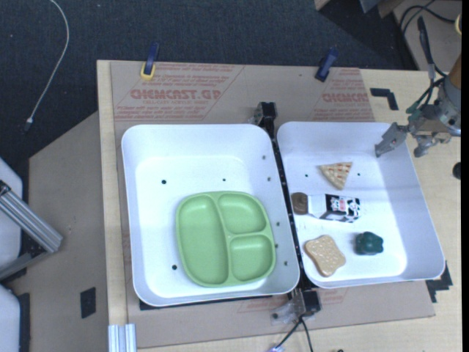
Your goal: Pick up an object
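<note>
Left white plastic bin point(146, 196): pale green three-compartment plate point(223, 237), flat. Right white bin point(418, 204): small brown lump point(299, 202) touching black-and-white carton point(337, 207), too blurry to identify; tan waffle wedge point(335, 172); toast-shaped slice point(325, 255); dark green lump point(368, 243). Grey two-finger gripper point(404, 142) over far-right rim, spread, gripping nothing; arm cut off at edge.

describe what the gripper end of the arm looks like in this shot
The gripper is pale grey metal with two slim, splayed fingers. Its compact body above carries a small teal patch. Dark cables loop behind it near the picture's right edge.
</note>
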